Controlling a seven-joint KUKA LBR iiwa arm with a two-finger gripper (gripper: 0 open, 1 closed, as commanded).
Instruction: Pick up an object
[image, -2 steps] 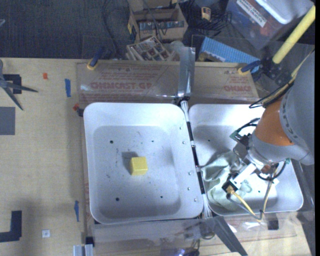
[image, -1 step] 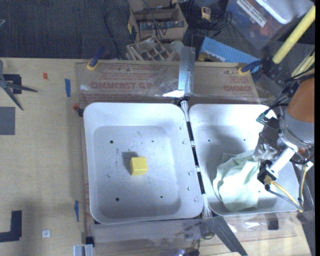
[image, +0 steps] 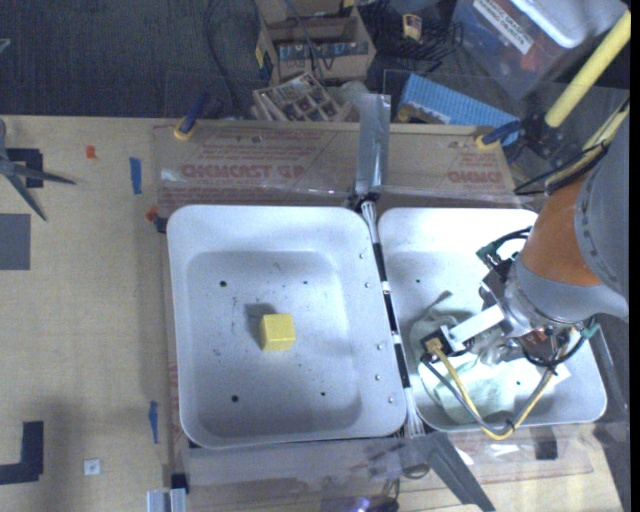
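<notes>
- A pale wooden bench (image: 80, 330) fills the camera view. Flattened brown cardboard (image: 260, 170) lies along its far side, and beyond that is a dark floor crowded with boxes and cables.
- Two shallow bins sit side by side in the middle of the bench, touching along their shared edge: the left white plastic bin (image: 200, 240) and the right white plastic bin (image: 440, 225).
- A small yellow cube (image: 278, 332) lies alone near the middle of the left bin's floor, well clear of every wall. Dark specks dot the floor around it.
- The grey arm with the orange band (image: 565, 250) reaches in from the right and bends down over the right bin.
- The two-finger gripper (image: 505, 350) hangs low above the right bin's floor. Wrist hardware and cable hide it, so I cannot tell whether it is open or closed, and nothing can be seen held in it.
- A faint greenish patch (image: 490, 388) on the floor near the gripper is too blurred to name.
- The cube lies to the left of the gripper, across the divide between the bins and well apart from it. As a cube it has no long axis, so in my judgement the coming move turns on crossing leftward rather than on wrist angle.
</notes>
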